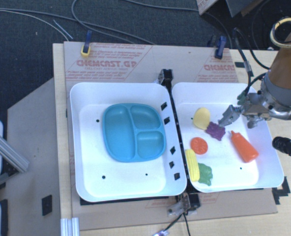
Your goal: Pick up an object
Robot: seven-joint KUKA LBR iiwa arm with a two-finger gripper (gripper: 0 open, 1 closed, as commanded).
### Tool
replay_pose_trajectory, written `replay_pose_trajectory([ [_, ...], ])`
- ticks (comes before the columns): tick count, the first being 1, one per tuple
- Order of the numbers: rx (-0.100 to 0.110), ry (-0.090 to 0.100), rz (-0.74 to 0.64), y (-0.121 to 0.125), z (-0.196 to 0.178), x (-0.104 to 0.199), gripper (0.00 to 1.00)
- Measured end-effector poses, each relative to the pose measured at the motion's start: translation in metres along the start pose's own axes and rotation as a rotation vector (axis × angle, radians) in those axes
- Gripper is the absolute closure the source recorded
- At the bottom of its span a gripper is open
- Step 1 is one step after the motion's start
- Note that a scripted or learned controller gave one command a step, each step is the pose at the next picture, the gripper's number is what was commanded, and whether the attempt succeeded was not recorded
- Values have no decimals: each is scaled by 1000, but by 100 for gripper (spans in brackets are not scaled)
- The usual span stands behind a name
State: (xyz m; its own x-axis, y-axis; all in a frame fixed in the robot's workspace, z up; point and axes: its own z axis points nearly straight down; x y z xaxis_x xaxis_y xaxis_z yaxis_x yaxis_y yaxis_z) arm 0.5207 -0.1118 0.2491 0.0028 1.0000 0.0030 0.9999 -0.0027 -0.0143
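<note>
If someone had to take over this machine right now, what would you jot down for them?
Gripper: hovering in the right bin, fingers pointing at the purple toy; nothing seen between them, open or shut unclear.
Right bin: yellow lemon-like piece, purple toy, orange round slice, orange carrot, yellow corn, green piece.
Left bin: blue divided plate.
Done: arm reached into the right bin.
Left: grasp one toy, probably the purple one, and lift it.

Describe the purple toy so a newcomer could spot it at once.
Look in the right bin, upper half. The purple toy lies just below the gripper, between the yellow lemon and the orange carrot. It is the only purple piece.
</note>
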Motion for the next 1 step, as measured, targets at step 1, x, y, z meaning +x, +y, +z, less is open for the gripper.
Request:
replay_pose_trajectory([
  [1, -13, -2, -3, 2, -6, 0, 0],
])
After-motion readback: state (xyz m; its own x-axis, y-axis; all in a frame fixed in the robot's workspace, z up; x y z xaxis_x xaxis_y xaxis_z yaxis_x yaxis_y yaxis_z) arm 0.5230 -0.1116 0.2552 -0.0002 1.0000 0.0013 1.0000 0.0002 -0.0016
